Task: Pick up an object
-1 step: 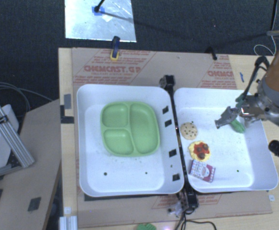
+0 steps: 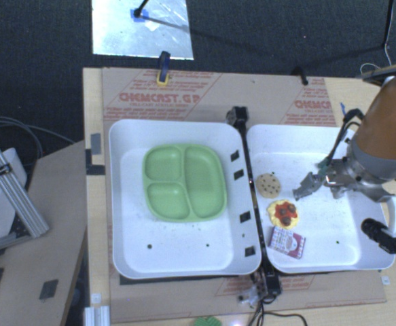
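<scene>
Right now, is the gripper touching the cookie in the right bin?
Apart. The camera view shows bare white bin floor between the gripper and the cookie, which lies to its left.

Arm: I see a fat rounded body, orange-brown on top, grey lower down.
Wrist: a grey ring sits under the orange band, with metal fittings below it.
Cable: a thin dark lead runs along the wrist's left side.
Gripper: small grey metal jaws, thin and pointed, with dull steel links behind.
</scene>
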Available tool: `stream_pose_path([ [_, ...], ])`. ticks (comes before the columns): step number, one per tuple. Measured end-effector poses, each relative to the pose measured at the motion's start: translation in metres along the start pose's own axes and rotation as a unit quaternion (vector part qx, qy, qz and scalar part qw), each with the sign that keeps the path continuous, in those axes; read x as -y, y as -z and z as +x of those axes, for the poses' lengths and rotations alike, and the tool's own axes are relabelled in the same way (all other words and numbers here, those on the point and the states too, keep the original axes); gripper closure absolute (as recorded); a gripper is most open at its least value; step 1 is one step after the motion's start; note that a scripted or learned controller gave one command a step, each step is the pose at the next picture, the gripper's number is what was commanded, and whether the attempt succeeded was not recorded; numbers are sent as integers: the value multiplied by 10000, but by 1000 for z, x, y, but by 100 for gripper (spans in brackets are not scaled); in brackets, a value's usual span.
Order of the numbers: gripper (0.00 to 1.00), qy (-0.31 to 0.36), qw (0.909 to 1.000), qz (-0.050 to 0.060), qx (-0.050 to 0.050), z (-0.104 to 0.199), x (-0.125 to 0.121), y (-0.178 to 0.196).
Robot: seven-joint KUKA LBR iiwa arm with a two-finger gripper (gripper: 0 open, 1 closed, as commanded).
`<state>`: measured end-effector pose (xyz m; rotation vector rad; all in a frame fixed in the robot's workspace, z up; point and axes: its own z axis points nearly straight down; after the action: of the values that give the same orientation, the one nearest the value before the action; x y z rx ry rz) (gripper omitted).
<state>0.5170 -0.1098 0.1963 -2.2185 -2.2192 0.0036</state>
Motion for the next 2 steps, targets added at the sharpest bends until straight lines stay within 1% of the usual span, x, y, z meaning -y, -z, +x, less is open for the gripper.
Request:
stream_pose_path([
  [1, 0, -5, 10000, -39, -1, -11, -31, -116],
  [2, 0, 1, 10000, -74, 24, 16, 0, -109],
])
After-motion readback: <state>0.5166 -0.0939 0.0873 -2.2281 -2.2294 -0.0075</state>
